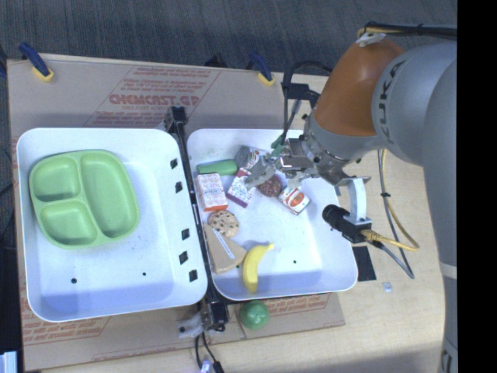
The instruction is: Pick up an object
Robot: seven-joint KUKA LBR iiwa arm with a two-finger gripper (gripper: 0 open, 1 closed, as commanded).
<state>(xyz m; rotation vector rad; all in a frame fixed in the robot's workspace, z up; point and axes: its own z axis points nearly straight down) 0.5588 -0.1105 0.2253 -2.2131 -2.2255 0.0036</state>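
My gripper (pixel 265 169) reaches down into the back of the right bin (pixel 335 249), among a cluster of small items. Right beside it lie a brown lump (pixel 271 186), a purple packet (pixel 240 192) and a red-and-white packet (pixel 295 200). A green stick-shaped item (pixel 217 166) lies just left of the gripper, and a red-and-white box (pixel 211 192) sits below that. Nearer the front are a cookie (pixel 224 222), a tan flat piece (pixel 222 256) and a banana (pixel 255 265). The wrist hides what is directly under it.
The left bin (pixel 101 286) holds a green divided plate (pixel 81 197). A green ball (pixel 253 314) rests outside the bins on the cardboard at the front. Black clips run along the divider between the bins (pixel 186 208). Cables hang at the arm's right side (pixel 392 231).
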